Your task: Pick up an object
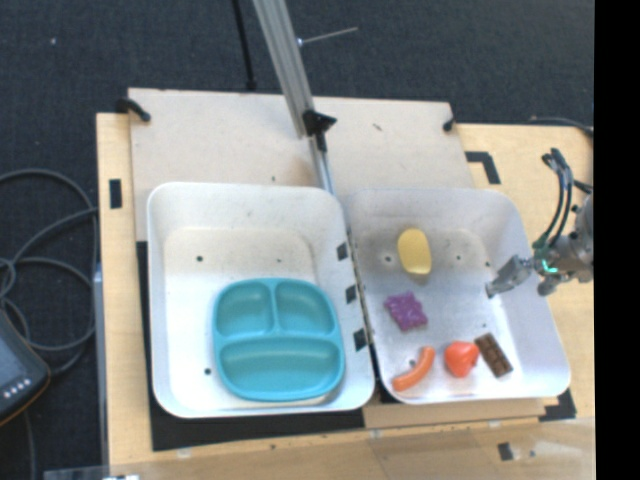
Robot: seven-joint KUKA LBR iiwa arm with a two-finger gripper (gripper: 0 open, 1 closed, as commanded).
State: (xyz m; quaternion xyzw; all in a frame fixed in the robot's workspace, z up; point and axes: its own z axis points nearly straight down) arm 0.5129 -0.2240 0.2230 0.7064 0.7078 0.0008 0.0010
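The right bin (520, 223) holds several small items. A yellow lump (414, 251) lies near its middle, with a purple piece (406, 311) just in front of it. Along the front wall lie an orange carrot-like piece (414, 368), a red-orange piece (460, 358) and a brown bar (493, 355). My gripper (526, 280) hangs over the bin's right rim, right of all the items and above the brown bar. Its fingers stand apart with nothing between them.
A teal divided plate (277, 340) lies in the left bin (170, 218). A slanted metal pole (285, 53) rises from the back, ending between the bins. Cables run beside the bench's left edge (40, 258).
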